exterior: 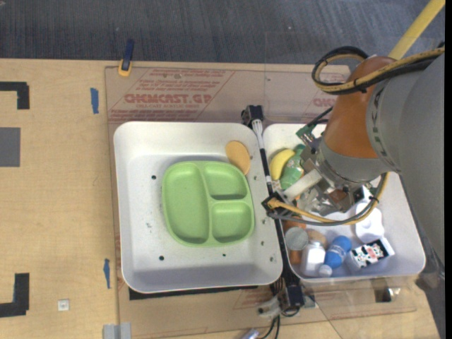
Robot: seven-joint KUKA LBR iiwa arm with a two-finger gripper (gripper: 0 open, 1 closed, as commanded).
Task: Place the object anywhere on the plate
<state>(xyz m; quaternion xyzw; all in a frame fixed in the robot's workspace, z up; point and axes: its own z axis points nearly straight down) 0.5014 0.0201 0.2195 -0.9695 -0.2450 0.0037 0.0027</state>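
Note:
A green plate (207,203) with three compartments lies in the middle of the left white bin (134,189). A yellow-orange oval object (239,155) rests in that bin's far right corner, just off the plate. My gripper (326,202) is down in the right bin (406,246), among a heap of small objects; the wrist and cables cover its fingers. A yellow banana-like piece (280,162) and a green piece (291,176) lie at the left of the wrist.
The right bin's near end holds several small items: a blue one (339,248), a grey one (296,239), a black-and-white one (371,253). A black clamp bar (263,154) runs between the bins. The large grey arm (417,133) hangs over the right side.

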